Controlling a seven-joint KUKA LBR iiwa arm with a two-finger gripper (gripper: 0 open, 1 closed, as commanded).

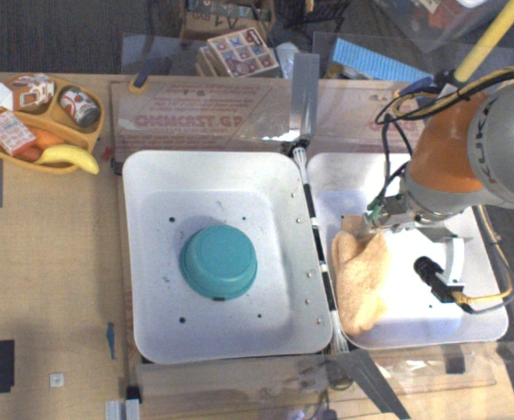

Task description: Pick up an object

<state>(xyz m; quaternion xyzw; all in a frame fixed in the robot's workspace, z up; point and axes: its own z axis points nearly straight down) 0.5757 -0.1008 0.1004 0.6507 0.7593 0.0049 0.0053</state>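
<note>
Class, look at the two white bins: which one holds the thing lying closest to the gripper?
The right bin: its tan cloth lies just beside the gripper. The left bin holds a teal bowl, farther off.

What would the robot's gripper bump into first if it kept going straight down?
Probably the tan cloth in the right bin. The gripper hangs over the cloth's top edge, pointing down. Depth is hard to judge from above, so it might just miss and meet the bin floor.

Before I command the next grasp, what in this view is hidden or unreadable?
- Gripper: its fingers are masked by the arm's wrist; open or shut is unclear.
- Tan cloth: its upper edge lies under the gripper, so contact is unclear.
- Teal bowl: seen from above; its height is unclear.
</note>
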